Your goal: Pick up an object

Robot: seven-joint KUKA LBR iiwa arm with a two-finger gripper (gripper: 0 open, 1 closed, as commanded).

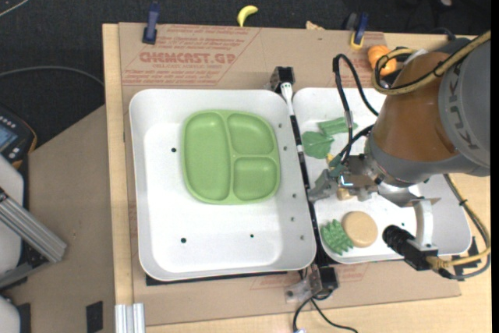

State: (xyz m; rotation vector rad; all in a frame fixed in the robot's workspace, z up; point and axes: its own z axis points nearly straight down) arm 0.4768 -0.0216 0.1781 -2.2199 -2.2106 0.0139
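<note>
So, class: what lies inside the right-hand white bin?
In the right bin: a tan round piece, green items. The arm covers the rest.

A green divided plate (231,157) lies in the left white bin (152,191); blue clamps (150,23) grip the bench's far edge.

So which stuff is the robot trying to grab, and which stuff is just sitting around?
For the job:
- the robot's hand, low in the right bin
- tan round disc
- green spiky toy
- green pieces

Just lying about:
- green divided plate in the left bin
- yellow banana on the floor
- blue clamps
</note>
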